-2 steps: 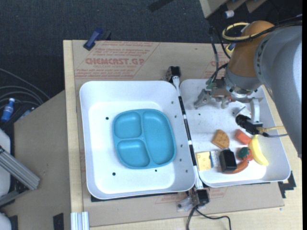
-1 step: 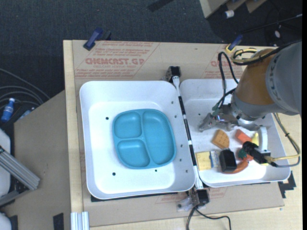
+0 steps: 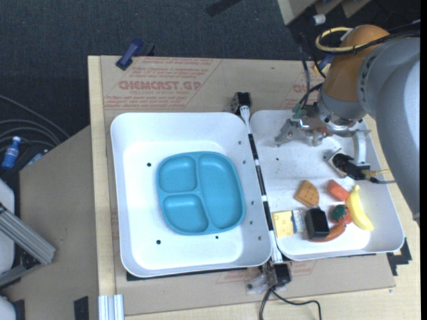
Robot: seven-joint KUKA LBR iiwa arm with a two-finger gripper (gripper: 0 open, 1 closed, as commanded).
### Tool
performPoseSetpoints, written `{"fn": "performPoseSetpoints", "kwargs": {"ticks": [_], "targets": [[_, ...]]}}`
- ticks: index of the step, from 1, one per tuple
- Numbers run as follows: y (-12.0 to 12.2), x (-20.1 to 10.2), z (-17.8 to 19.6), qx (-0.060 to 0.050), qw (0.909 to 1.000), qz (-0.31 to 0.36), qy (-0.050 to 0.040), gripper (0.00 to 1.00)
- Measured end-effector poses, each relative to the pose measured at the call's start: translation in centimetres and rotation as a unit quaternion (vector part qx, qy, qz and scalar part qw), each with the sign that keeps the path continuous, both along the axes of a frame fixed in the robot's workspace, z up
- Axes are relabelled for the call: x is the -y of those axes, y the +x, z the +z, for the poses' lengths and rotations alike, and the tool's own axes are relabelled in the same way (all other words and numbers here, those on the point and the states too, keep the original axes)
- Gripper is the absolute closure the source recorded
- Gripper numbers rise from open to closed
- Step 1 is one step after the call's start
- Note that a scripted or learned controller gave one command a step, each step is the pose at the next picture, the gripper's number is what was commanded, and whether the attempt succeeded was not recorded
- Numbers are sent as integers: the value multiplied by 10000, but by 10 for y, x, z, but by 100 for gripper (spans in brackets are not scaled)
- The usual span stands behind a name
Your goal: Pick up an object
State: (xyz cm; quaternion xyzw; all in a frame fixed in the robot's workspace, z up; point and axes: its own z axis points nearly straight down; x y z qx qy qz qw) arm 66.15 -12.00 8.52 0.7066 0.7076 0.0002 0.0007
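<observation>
Nearest the camera, along the front of my right-hand white bin (image 3: pixel 373 245), lie the small things I could pick from: a yellow block (image 3: pixel 283 223) by the front left corner, a black block (image 3: pixel 315 222) just beside it, a red chili pepper (image 3: pixel 333 233) curling under the black block, and a yellow banana (image 3: pixel 361 209) toward the right wall. A little farther back sit a tan cracker-like piece (image 3: pixel 307 193) and an orange piece (image 3: pixel 337 191), near each other but apart. To the left, the second white bin (image 3: pixel 133 245) holds a blue divided plate (image 3: pixel 200 192), lying flat near its middle. Both bins rest side by side on a wooden table (image 3: pixel 107 112). Farther back in the right bin is my hand (image 3: pixel 301 129), low near the bin's rear wall, well apart from all the objects; I cannot tell whether it is parted or clenched, and nothing visible sits in it. Behind it my grey arm, with its orange band (image 3: pixel 343 72), rises to the right.
</observation>
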Motion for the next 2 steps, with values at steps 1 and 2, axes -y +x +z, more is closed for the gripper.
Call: {"fn": "performPoseSetpoints", "kwargs": {"ticks": [1,2], "targets": [[5,-26,0,2,10000,-2,1,0],[-48,-24,-1,-17,10000,-8,7,0]]}}
